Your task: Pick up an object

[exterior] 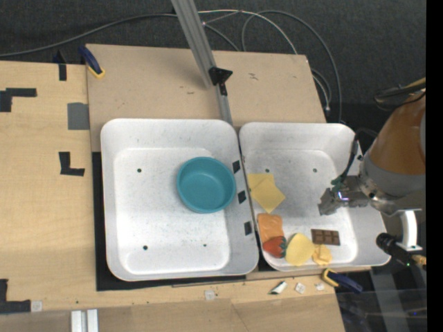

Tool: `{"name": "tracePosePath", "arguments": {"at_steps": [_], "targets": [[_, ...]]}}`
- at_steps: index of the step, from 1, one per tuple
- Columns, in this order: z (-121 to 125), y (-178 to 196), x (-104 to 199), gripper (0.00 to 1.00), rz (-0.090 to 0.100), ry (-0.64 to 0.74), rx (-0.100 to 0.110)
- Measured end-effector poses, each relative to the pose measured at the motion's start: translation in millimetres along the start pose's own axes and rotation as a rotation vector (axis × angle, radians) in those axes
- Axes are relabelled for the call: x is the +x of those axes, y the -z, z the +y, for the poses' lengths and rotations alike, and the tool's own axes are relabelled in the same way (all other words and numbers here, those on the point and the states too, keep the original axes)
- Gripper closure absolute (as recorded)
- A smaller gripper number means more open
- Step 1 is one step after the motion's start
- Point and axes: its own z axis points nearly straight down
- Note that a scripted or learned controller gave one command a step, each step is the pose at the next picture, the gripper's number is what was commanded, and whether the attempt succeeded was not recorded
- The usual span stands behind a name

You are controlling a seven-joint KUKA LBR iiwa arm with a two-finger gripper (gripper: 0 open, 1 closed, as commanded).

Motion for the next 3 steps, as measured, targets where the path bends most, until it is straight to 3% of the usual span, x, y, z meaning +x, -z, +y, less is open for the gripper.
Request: {"name": "tracePosePath", "arguments": {"at_steps": [2, 3], "targets": [[-1, 86, 1, 1.00, 0.000, 0.000, 0.001], [17, 76, 61, 1.00, 0.003, 0.005, 0.006]]}}
